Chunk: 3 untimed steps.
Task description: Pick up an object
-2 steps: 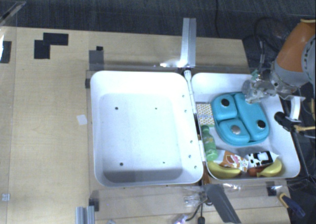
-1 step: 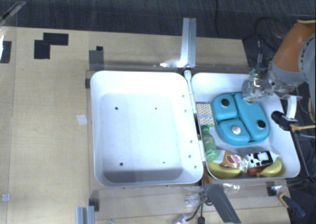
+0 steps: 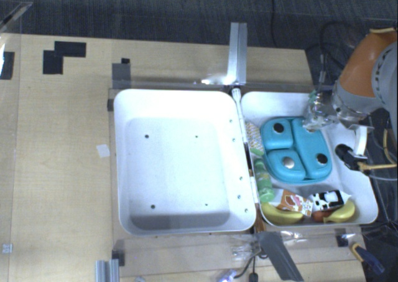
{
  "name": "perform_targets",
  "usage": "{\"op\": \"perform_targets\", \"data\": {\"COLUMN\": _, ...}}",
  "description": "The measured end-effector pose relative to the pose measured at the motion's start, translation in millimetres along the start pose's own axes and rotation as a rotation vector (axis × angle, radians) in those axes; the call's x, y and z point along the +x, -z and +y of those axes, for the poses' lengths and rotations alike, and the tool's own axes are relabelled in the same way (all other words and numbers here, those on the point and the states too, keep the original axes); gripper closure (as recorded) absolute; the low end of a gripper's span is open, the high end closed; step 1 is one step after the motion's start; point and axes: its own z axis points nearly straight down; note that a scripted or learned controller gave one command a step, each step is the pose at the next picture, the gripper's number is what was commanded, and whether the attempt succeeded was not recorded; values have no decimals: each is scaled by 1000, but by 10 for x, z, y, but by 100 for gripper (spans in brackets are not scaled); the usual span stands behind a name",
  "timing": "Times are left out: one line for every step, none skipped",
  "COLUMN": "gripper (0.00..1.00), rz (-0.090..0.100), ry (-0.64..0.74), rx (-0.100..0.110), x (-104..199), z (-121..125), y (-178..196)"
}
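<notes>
Looking down on the worktop (image 3: 62, 169), I see the gripper (image 3: 315, 114) low over the far right part of the right bin (image 3: 368, 195), at the far edge of the blue block toy (image 3: 295, 150). I cannot tell if it is open or closed, because the metal there is blurred. The toy lies in the middle of this bin, with a banana (image 3: 283, 215) and a small printed packet (image 3: 323, 202) near the front wall. I judge the toy to be stiff plastic, light but wide and smooth, so it may slip. A grip across one raised block edge seems safer than on the flat top. The left bin (image 3: 180, 162) stands just beside.
</notes>
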Motion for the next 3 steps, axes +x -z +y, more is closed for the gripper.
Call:
{"op": "perform_targets", "data": {"gripper": 100, "rz": 26, "ry": -156, "rx": 105, "x": -66, "z": 439, "y": -73}}
{"op": "perform_targets", "data": {"gripper": 100, "rz": 1, "ry": -69, "rx": 48, "x": 571, "z": 355, "y": -100}}
{"op": "perform_targets", "data": {"gripper": 100, "rz": 1, "ry": -62, "rx": 47, "x": 580, "z": 379, "y": -11}}
